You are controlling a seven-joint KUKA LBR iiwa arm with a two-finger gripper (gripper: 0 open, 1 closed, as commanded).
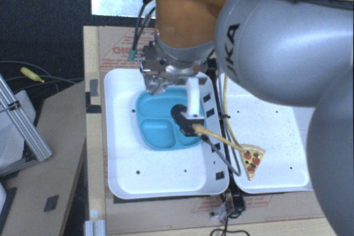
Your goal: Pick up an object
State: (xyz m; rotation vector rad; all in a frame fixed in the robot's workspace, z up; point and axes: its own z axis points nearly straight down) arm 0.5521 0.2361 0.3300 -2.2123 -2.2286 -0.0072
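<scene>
A blue divided tray (160,124) lies in the left white bin (127,174), toward its back right. A toy pizza slice (252,161) rests in the right white bin (282,174), near its front left corner. The arm's wrist and gripper (166,84) hang low over the back edge of the blue tray, seen from above. The arm's orange band and grey body hide the fingertips.
Black cables and a yellow hose run from the wrist down across the divider between the bins, close to the pizza slice. A cardboard sheet lies under the bins. An aluminium frame stands off the bench at the left.
</scene>
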